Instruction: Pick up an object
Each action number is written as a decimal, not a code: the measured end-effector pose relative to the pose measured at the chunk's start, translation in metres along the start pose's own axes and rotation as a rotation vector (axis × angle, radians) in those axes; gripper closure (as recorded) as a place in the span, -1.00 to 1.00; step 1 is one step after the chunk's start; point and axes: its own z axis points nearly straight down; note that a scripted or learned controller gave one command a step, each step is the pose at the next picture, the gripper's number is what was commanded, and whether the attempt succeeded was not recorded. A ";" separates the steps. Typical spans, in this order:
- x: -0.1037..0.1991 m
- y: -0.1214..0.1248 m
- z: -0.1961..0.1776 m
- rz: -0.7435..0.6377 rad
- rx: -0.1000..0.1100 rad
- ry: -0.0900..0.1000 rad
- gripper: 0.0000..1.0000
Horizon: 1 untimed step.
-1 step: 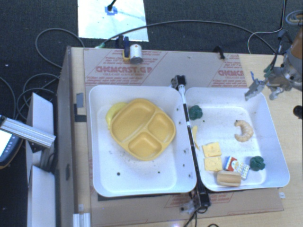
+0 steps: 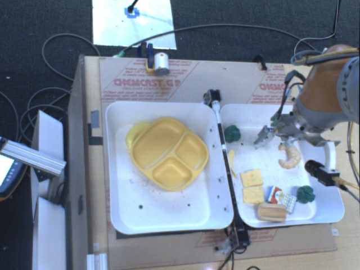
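over the right bin (image 2: 337,210), arm bent downward, claw (image 2: 269,133) above its floor

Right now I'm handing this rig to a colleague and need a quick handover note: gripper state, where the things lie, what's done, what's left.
Gripper: low over the right bin, in its upper part, with nothing visibly between its fingers.
Right bin holds: shrimp, two green pieces, two cracker squares, a small carton, a bread piece.
Left bin: a yellow divided plate.
Done: arm is positioned over the right bin.
Left: grasp and lift an object; the shrimp and the upper green piece look nearest.
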 end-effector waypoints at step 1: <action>0.033 -0.020 0.049 0.000 0.001 -0.001 -1.00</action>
